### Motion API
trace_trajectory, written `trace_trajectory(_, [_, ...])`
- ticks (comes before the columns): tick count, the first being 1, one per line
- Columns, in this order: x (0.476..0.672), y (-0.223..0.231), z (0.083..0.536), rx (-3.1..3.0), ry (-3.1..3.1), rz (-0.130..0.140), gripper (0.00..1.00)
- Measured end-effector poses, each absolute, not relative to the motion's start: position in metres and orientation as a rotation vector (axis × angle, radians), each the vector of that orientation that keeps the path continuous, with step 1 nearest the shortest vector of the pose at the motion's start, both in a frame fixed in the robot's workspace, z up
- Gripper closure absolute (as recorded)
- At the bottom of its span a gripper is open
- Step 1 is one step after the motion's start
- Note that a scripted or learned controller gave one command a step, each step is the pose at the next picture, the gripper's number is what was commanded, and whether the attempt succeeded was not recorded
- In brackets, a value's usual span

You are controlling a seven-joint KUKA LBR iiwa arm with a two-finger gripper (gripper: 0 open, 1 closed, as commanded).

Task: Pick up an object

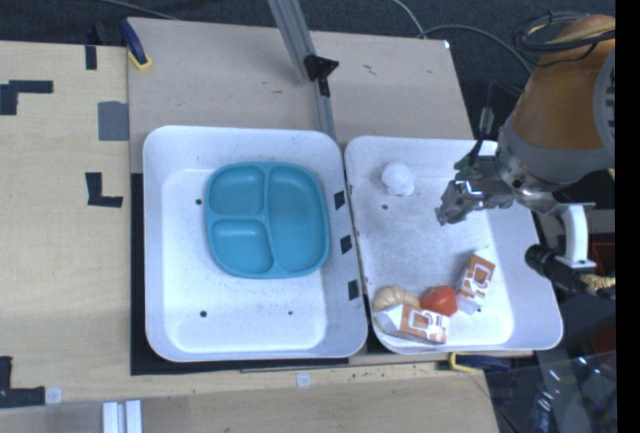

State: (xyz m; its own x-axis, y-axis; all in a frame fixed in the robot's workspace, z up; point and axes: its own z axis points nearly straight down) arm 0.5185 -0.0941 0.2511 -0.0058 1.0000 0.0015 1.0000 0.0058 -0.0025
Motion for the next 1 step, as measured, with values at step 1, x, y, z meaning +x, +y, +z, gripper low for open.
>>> trace_trajectory(1, [0.5323,-0.0418,0.2486,-2.213,-2.228,0.001,1.0])
